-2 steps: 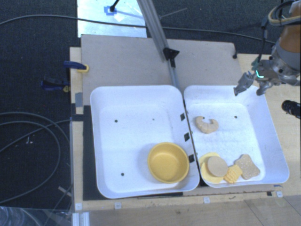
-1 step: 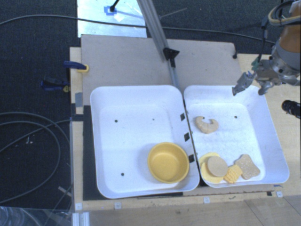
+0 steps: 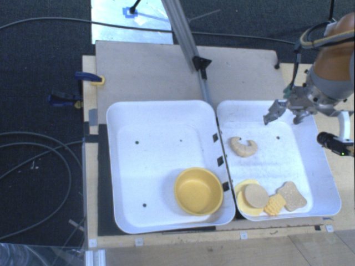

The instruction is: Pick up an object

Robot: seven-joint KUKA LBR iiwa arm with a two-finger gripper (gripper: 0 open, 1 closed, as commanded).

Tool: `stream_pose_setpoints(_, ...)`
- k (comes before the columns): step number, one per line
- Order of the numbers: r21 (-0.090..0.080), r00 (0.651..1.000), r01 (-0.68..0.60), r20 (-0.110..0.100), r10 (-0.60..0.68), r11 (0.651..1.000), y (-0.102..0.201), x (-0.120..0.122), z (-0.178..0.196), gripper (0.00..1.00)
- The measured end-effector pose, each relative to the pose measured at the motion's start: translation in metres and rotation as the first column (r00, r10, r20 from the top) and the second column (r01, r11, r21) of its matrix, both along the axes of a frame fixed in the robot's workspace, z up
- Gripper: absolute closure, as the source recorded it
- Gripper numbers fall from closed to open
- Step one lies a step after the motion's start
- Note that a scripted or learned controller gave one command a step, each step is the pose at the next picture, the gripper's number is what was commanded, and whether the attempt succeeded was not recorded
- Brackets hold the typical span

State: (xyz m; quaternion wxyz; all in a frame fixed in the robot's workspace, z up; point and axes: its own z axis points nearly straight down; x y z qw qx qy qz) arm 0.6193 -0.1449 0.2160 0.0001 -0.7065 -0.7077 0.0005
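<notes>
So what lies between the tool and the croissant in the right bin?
Nothing: in the camera view, only bare white floor of the right bin separates the tool from the croissant.
</notes>
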Motion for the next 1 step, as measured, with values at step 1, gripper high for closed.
stream_pose_setpoints(1,0.001,1.000,0.001,-0.002,-0.001,1.000,0.0046,-0.0063,-0.0595,0.00)
